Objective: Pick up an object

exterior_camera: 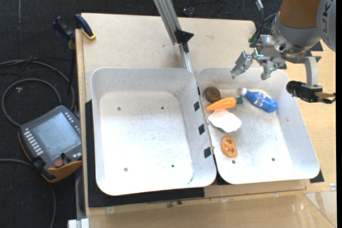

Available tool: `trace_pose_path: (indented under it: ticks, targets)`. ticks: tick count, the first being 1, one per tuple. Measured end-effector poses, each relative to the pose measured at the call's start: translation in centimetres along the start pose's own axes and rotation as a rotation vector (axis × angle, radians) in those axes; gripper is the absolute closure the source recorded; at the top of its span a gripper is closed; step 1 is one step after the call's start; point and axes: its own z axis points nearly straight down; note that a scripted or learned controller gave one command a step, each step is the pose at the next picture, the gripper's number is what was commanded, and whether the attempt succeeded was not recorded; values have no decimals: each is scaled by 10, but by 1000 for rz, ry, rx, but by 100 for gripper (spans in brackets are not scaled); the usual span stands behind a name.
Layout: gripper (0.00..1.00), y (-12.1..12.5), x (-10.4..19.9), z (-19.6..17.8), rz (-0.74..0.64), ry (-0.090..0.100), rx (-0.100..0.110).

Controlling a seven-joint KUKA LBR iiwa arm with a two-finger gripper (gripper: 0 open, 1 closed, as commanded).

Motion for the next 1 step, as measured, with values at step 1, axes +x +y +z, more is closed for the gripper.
trace_pose_path:
  ticks: [1]
  targets:
    - [0, 0, 0, -2, 0, -1, -3]
